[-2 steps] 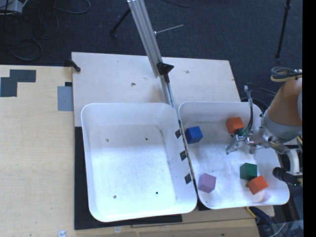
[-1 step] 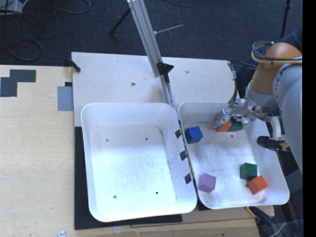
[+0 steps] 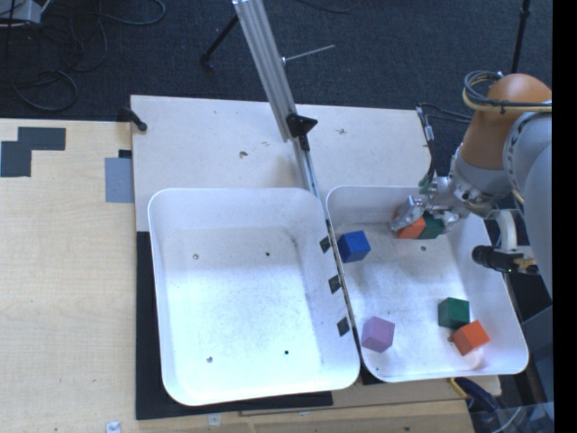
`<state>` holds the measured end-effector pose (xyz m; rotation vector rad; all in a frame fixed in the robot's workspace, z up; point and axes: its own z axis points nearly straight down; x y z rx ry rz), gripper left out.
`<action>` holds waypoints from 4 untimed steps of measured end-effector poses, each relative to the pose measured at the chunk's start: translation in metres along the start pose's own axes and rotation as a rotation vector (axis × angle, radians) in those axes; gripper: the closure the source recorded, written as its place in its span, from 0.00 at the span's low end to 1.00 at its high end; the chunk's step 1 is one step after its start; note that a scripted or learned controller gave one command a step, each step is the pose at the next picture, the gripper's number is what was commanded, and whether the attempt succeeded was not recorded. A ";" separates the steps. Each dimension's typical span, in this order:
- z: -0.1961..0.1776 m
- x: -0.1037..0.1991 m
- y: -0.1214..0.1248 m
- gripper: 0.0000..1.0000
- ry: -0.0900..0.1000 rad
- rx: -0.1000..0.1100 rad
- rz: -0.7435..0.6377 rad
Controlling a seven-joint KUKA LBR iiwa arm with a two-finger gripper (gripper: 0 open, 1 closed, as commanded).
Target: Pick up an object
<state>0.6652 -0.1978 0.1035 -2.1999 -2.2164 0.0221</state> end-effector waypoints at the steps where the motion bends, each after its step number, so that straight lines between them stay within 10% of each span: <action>1: -0.008 0.082 -0.031 1.00 -0.014 -0.023 0.007; 2: -0.091 0.171 -0.012 1.00 0.000 -0.028 0.000; 3: -0.085 0.261 0.003 1.00 0.000 -0.020 0.001; 4: -0.085 0.252 -0.004 1.00 -0.004 -0.017 0.007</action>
